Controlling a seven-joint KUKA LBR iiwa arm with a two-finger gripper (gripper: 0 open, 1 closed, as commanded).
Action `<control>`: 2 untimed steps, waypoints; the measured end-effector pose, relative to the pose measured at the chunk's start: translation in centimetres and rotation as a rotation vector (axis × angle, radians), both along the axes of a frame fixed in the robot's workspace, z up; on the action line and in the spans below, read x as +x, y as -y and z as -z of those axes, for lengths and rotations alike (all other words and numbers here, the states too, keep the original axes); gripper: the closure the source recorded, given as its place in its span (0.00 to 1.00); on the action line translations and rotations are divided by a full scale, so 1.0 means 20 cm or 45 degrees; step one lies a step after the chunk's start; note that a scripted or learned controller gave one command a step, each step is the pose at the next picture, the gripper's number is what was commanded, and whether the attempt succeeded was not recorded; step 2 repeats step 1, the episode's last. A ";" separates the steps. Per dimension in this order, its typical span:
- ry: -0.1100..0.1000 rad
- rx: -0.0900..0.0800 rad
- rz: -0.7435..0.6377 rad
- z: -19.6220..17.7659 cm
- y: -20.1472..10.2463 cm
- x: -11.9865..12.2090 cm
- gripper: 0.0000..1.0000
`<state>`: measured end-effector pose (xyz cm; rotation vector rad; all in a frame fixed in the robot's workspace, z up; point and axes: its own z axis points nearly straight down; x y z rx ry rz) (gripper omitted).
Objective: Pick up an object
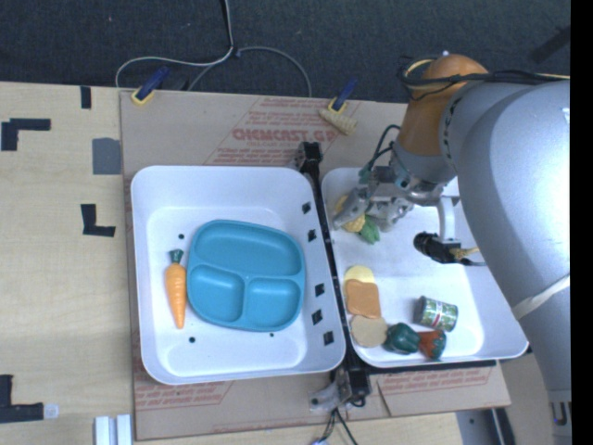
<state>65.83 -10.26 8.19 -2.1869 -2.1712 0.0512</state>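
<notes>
Scene: your arm reaches in from the right, its gripper point(371, 213) lowered into the far-left corner of the right bin point(482, 290)
Gripper: you see it low over a small cluster of objects, and whether it stands wide, narrow or closed on anything cannot be told from this slant
Nearest thing: a green piece point(370, 233) with a yellowish piece point(355, 222) against it, lying just under and slightly to the near side of the tool, touching or nearly touching it
Key relation: the green piece lies toward the near rim from the gripper and a little left; its long axis is too small to read
Other candidates: a yellow and orange block point(362, 293), a tan disc point(368, 330), a dark green item point(402, 338) and a small can point(435, 313) lie well apart from the tool, along the near side of the same bin
Left bin: a blue divided tray point(245, 274) with a toy carrot point(175, 288) just beside its left edge, its long axis running far to near
Judgement: the green piece looks like your likeliest pick; nothing shows as lifted yet
</notes>
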 end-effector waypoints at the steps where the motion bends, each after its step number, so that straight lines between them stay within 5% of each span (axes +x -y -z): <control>1: -0.006 -0.006 -0.002 -0.05 0.01 -0.01 1.00; 2: -0.006 -0.006 -0.002 -0.05 0.01 -0.01 1.00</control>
